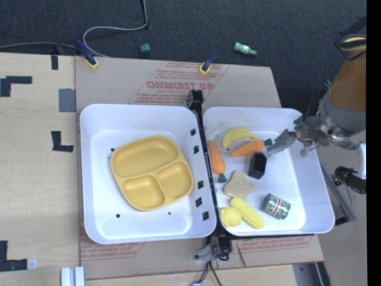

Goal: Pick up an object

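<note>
The hand hangs low over the right shallow white plastic bin, reaching in from its right rim; whether it is spread or closed I cannot tell, and nothing is seen held in it. Its tip sits just beside a small black block and an orange toy carrot — likely the nearest candidates for picking. A yellow toy banana, a second orange carrot against the dividing wall, a tan bread-shaped slice, a yellow corn cob and a green-labelled tin crowd the bin's left half, leaving open floor toward the right. The left bin carries a yellow sectioned plate.
</note>
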`<state>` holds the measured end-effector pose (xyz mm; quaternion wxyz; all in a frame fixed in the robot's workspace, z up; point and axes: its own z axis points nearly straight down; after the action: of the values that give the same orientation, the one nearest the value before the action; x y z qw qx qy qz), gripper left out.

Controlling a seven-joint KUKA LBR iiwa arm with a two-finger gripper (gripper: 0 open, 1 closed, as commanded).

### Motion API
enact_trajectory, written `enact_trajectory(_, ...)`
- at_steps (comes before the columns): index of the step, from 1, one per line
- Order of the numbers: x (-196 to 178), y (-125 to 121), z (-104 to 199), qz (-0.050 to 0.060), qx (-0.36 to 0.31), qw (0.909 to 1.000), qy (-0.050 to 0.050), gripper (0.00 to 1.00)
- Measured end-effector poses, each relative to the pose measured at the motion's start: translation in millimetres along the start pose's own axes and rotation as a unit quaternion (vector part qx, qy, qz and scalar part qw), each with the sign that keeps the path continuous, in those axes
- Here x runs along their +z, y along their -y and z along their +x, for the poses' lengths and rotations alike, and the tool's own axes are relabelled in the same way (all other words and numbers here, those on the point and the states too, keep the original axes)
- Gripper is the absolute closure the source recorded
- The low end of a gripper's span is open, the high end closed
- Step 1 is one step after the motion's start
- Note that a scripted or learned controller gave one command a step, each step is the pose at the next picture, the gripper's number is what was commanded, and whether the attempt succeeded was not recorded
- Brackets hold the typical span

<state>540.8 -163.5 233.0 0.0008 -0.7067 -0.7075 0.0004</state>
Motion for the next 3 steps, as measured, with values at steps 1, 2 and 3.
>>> enact_trajectory(1, 68, -44, 68, 0.001, -0.001, 1.0000, 0.000, 0.00)
enact_trajectory(2, 79, -91, 70, 0.000, 0.000, 1.0000, 0.000, 0.00)
enact_trajectory(3, 148, -128, 65, 0.000, 0.000, 1.0000, 0.001, 0.00)
